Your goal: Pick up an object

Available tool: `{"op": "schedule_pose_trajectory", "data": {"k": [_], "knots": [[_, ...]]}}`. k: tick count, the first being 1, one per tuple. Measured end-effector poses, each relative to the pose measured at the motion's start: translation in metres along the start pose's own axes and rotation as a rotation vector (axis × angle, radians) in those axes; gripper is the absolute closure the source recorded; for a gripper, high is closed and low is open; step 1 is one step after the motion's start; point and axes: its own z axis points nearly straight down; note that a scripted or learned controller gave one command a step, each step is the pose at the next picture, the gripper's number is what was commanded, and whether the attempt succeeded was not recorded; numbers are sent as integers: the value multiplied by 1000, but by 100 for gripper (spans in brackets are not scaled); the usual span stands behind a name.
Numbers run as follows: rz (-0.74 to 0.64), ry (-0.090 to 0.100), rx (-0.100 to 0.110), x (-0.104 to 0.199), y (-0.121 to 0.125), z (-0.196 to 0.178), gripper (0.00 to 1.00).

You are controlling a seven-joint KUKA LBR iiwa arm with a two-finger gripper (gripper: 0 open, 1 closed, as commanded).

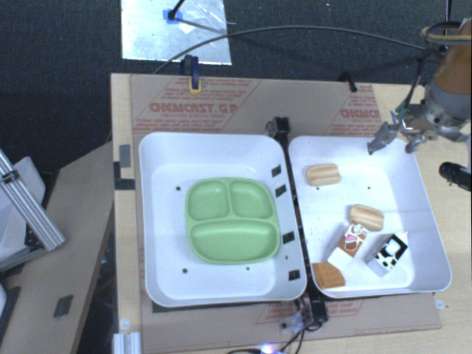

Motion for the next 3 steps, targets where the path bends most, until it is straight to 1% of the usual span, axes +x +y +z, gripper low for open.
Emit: {"op": "schedule_pose_trajectory", "data": {"k": [1, 2, 3], "knots": [[-3, 0, 2, -3, 9, 56, 0], [-5, 0, 3, -2, 9, 108, 0], [-7, -3, -4, -3, 11, 93, 100]]}}
